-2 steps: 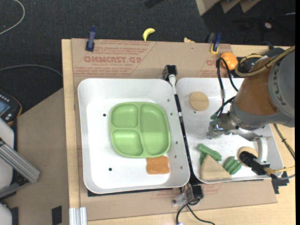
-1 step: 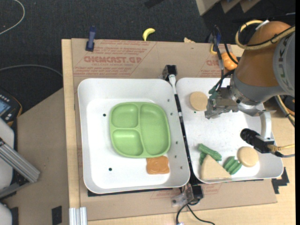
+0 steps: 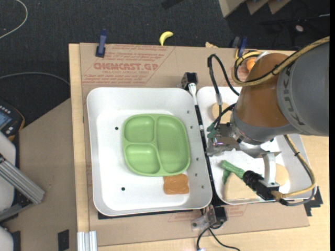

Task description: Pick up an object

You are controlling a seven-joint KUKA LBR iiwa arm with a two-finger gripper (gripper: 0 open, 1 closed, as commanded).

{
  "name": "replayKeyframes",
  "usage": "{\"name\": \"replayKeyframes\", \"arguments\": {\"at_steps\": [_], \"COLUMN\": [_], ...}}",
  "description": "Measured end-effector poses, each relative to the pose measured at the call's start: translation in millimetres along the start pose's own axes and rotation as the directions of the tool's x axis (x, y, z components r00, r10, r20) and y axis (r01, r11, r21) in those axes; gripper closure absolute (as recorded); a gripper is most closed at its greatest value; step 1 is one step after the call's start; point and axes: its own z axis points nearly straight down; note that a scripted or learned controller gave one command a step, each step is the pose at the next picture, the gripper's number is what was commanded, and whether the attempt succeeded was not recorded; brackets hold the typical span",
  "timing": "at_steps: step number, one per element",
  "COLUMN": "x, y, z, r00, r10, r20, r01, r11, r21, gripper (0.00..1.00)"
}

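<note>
My gripper [image 3: 213, 140] hangs low over the left edge of the right bin [image 3: 230, 196], close to the wall between the two bins. The grey and orange arm hides most of that bin. A green elongated object [image 3: 231, 169] lies in the right bin just below the gripper, apart from it. In the left bin [image 3: 104, 140] a green divided plate [image 3: 156, 144] sits in the middle, with an orange-brown block [image 3: 176, 184] beside its lower right corner.
Pale tan things peek out in the right bin, one [image 3: 282, 174] at the right and another [image 3: 215, 110] at the upper left. A yellow banana-shaped item [image 3: 166, 36] lies on the floor beyond the bench. Blue clamps [image 3: 101, 43] hold the cardboard.
</note>
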Motion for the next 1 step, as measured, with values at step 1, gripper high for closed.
{"name": "replayKeyframes", "arguments": {"at_steps": [1], "x": [-12.1], "y": [2.9], "z": [-204.2], "r00": [1.0], "r10": [0.004], "r20": [0.004], "r01": [-0.004], "r11": [1.0], "r21": [-0.028], "gripper": [1.0]}}
